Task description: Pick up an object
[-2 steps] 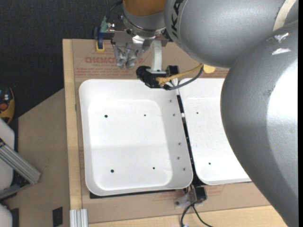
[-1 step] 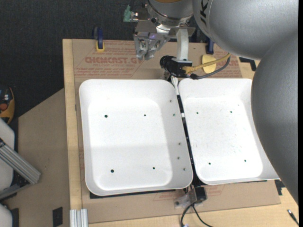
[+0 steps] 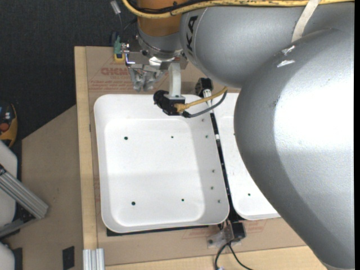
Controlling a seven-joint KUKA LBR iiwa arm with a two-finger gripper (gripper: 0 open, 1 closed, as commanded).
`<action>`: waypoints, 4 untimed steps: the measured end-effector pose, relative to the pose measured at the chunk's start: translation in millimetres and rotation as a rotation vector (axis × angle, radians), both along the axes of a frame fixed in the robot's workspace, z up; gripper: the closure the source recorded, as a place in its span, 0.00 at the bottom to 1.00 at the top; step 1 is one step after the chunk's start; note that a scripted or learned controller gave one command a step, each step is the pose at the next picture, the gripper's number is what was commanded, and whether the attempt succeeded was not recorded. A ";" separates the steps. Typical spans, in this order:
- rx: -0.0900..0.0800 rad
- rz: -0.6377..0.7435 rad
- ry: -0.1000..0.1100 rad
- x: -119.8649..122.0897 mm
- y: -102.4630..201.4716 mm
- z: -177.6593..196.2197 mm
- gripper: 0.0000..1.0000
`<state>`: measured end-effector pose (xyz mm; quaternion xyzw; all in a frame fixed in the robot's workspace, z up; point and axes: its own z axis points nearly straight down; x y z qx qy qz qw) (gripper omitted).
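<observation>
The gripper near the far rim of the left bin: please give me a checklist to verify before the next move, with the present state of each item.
1. Gripper position: above the far rim of the left bin, over the cardboard base. Ok.
2. Object between the fingers: none visible. Not ok.
3. Fingers open or shut: cannot tell.
4. Target object in the left bin: its visible floor shows only small dark dots. Not ok.
5. Right bin contents: mostly hidden by the arm. Cannot tell.
6. Black and yellow cable: hangs over the left bin's far rim, near the gripper. Not ok.
</observation>
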<state>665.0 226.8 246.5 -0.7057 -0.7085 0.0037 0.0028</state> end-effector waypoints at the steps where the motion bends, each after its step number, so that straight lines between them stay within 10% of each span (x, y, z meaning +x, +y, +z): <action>1: 0.002 -0.005 -0.007 -19.7 -10.0 28.1 1.00; 3: 0.003 -0.005 -0.012 -55.6 -20.8 75.3 1.00; 4: 0.000 -0.002 -0.006 -3.5 -1.8 -17.6 1.00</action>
